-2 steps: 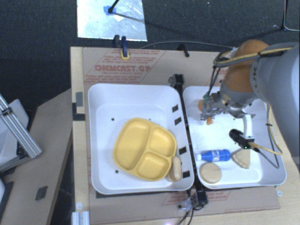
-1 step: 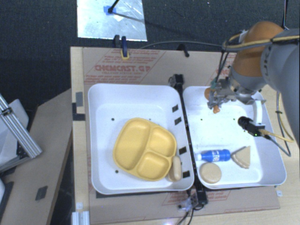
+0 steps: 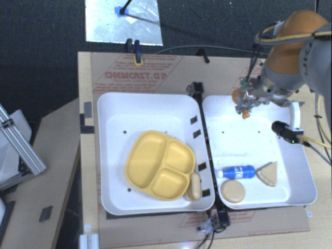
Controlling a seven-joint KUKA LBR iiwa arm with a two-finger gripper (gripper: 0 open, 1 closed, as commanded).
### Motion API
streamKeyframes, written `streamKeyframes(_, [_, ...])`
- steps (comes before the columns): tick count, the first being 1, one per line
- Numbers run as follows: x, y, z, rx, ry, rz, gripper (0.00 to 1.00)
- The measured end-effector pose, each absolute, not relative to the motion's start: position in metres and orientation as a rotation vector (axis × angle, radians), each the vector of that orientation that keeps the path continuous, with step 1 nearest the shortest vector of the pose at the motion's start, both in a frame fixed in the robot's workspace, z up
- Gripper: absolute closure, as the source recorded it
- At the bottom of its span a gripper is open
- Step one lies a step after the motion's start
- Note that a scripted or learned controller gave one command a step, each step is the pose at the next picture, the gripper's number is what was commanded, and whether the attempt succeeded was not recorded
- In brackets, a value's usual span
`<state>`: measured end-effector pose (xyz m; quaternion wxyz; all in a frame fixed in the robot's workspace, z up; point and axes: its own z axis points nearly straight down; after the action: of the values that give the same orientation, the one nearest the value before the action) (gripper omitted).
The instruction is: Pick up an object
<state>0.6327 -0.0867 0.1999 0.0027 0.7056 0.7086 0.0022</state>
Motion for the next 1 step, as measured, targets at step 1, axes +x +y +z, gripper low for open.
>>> streamKeyframes(1, [0.6344, -0.0871, 0.2546, 2.211, 2.222, 0.008, 1.00])
